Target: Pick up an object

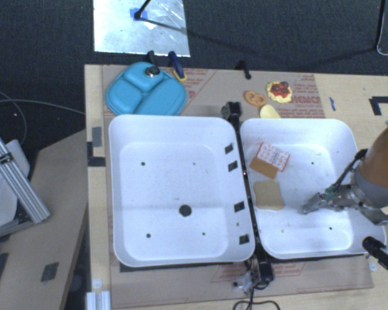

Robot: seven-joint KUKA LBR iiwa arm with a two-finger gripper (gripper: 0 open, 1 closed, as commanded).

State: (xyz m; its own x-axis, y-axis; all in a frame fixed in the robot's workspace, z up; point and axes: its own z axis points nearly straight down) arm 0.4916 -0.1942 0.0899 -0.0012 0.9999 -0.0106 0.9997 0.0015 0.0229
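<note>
While the gripper (pixel 308 206) is poised low over the floor of the right bin (pixel 310 241), whether it is apart or together cannot be told. A tan sponge-like pad (pixel 269 195) is seen just to its left, near the divider, below a small printed packet (pixel 269 159). The pad is judged light, soft and compressible; it is best pinched across its narrow width.

red-white packet (pixel 269 158) | flat, right bin | tan slab (pixel 269 195) | flat, just below
</note>
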